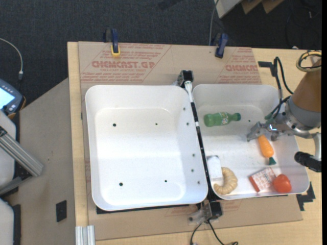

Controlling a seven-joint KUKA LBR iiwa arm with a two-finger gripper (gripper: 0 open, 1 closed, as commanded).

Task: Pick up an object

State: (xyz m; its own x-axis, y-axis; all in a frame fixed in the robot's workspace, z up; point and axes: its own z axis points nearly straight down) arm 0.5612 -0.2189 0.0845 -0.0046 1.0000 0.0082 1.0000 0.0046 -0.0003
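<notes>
1. Two bins sit on my bench, and my pincer (263,131) is low in the right bin (240,93), just above the top end of the carrot (265,147).
2. I cannot tell how far my pincer is open, and I see nothing held in it.
3. The carrot lies just below my pincer, pointing down toward the red tomato (282,184).
4. A red packet (261,179) lies beside the tomato. A green bottle (220,119) lies to the left.
5. A bread roll (227,181) lies at the near edge.
6. To grab well, I should come straight down over the carrot's middle and squeeze across its thin sides.
7. The left bin (140,142) is beside me.
</notes>
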